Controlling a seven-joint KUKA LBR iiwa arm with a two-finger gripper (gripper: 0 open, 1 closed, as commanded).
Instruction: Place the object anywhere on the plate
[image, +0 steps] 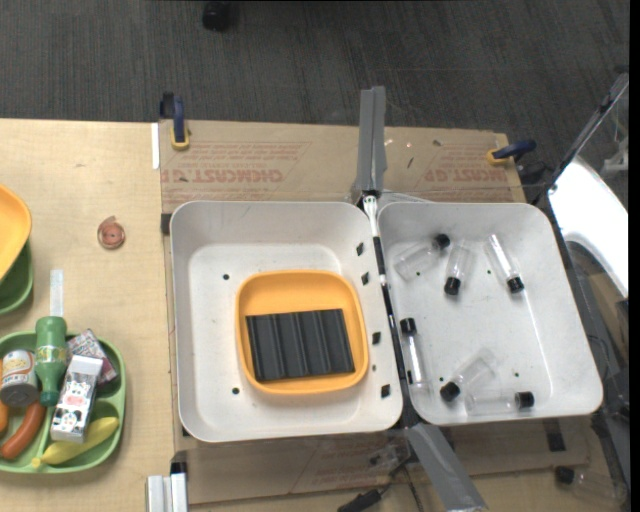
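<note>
An orange square plate (300, 285) sits in the middle of the left white bin (200, 300). A dark grey ridged rectangular block (300, 343) lies flat on the plate, well inside its rim. In the right white bin (545, 310), several clear tubes with black caps lie scattered: one (456, 270) near the middle top, one (505, 265) to its right, one (470, 378) near the front.
A grey post (372, 140) stands at the back between the bins. On the wooden table to the left are a green tray (105, 440) of toy food and an orange bowl (10, 235). Clamps (175, 125) hold the cardboard base.
</note>
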